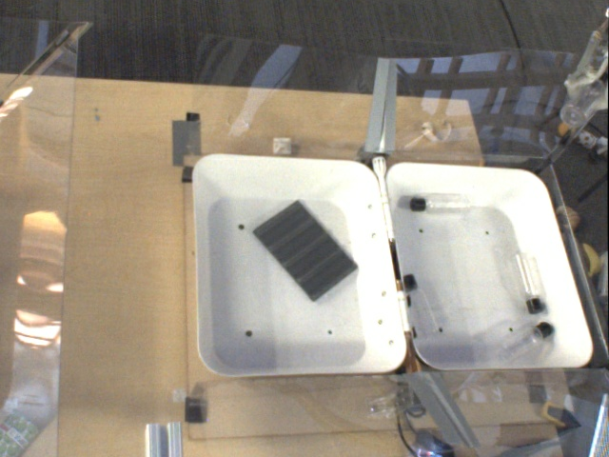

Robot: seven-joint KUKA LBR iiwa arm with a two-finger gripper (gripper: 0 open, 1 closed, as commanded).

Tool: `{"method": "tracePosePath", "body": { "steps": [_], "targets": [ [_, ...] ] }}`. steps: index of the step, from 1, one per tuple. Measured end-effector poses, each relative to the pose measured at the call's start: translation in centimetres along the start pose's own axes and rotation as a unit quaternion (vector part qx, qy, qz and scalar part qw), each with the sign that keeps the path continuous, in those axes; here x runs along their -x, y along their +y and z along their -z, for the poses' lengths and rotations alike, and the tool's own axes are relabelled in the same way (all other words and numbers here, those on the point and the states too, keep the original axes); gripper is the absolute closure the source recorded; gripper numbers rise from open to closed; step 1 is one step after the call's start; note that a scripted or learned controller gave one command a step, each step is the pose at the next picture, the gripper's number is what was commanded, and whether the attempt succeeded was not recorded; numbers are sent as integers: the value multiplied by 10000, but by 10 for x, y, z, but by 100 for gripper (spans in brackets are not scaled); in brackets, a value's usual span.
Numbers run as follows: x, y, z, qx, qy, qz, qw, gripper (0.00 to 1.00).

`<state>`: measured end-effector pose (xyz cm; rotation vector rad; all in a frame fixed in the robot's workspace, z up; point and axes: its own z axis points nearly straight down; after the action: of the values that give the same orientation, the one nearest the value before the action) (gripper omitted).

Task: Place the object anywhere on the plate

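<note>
Plate (pixel 304 249), dark grey & ribbed, is seen lying flat at a slant in left bin (pixel 219 284). Clear tubes w/ black caps (pixel 440 203) (pixel 529 280) (pixel 525 340) lie in right bin (pixel 476 255). Pincer state can't be told.

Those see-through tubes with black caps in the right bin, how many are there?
3 that I can see: one tube at the back left, one by the right wall, one in the front right corner. Clear ones are hard to spot.

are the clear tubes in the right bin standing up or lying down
Lying down. All three clear tubes rest on their sides on the right bin floor, black caps pointing sideways.
</note>
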<state>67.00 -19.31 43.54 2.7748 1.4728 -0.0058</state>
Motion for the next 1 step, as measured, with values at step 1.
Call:
{"method": "tracePosePath", "body": {
  "steps": [1],
  "targets": [
    [-2,0,9,-1,-11,36,10000,100]
  ]
}}
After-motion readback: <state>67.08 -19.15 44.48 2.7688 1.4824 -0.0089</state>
